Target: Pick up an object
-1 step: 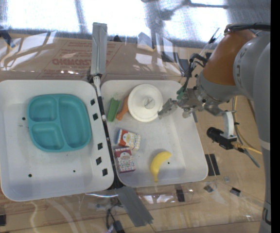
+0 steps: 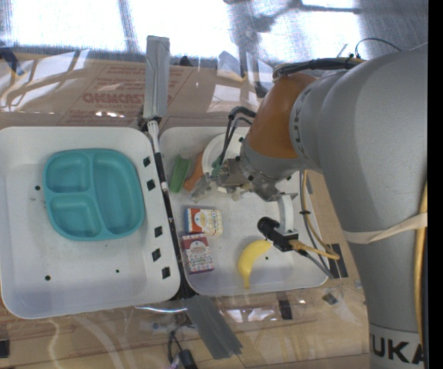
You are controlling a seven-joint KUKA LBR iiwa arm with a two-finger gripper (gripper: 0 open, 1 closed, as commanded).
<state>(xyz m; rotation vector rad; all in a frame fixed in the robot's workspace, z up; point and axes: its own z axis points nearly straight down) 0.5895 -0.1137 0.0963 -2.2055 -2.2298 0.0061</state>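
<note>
Your left bin [image 2: 6, 206] carries a teal divided plate [image 2: 94, 193]. In the right bin [image 2: 229, 283] — two small boxes [image 2: 204, 221] by its left edge, a banana [image 2: 251, 260] near the front. The gripper [image 2: 223, 177] hovers over the back left corner — its state you cannot tell.

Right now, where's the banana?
In the right bin, near its front edge: the banana lies right of the small red box, below the gripper.

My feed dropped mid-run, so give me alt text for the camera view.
The grey arm reaches from the right over the right bin, which holds a banana, two small boxes, a green item and an orange one. The left bin holds a teal divided tray.
</note>
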